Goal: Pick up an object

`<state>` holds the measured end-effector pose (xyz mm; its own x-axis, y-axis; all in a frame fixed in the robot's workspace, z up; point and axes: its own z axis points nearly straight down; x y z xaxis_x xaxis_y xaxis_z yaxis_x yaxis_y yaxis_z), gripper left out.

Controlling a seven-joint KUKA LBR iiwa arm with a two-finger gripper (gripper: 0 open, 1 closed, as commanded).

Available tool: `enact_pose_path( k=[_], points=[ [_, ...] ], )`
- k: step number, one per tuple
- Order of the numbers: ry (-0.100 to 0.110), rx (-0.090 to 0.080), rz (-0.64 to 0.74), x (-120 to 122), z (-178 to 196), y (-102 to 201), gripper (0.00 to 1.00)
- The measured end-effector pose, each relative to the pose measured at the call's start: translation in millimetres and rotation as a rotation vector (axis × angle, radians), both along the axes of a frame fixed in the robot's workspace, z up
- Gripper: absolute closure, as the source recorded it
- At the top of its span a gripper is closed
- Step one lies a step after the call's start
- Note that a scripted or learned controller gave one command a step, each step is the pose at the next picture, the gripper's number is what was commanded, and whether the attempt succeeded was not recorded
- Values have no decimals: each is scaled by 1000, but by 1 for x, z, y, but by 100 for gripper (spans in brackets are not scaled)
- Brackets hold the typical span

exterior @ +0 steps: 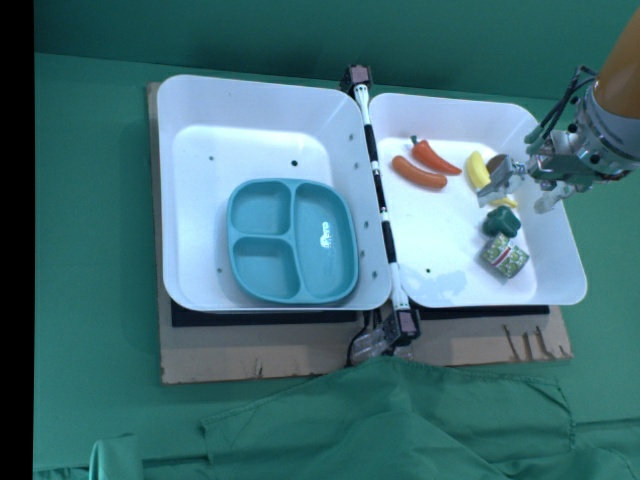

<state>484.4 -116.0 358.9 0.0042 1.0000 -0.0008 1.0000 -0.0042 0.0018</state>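
Note:
The right bin (440, 268) holds several toy foods: a red chili pepper (435, 156), an orange sausage (418, 173), a yellow banana (478, 169), a dark green broccoli piece (501, 222) and a small green-labelled can (503, 256). My gripper (522, 188) hangs over the bin's right side, just right of the banana and above the broccoli. Its two fingers stand apart, one at the left (497, 178) and one at the right (548, 200), with a small yellow piece (505, 202) lying in the bin below them. Nothing is held between them.
The left bin (200, 118) carries a teal three-compartment plate (291, 240). A black-and-white hinge bar (378, 188) runs between the bins. Brown cardboard (250, 363) lies under both, and green cloth (400, 418) covers the bench in front.

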Motion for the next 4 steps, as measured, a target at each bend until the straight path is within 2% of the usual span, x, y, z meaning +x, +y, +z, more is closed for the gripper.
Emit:
enact_pose_path(
  k=[1, 2, 3, 4],
  points=[
    [0, 0, 0, 43, -101, 21, 0],
    [-15, -4, 0, 134, -173, -12, 0],
    [-24, -7, -3, 136, -159, -13, 100],
    [-4, -3, 0, 155, -53, -66, 100]
  ],
)
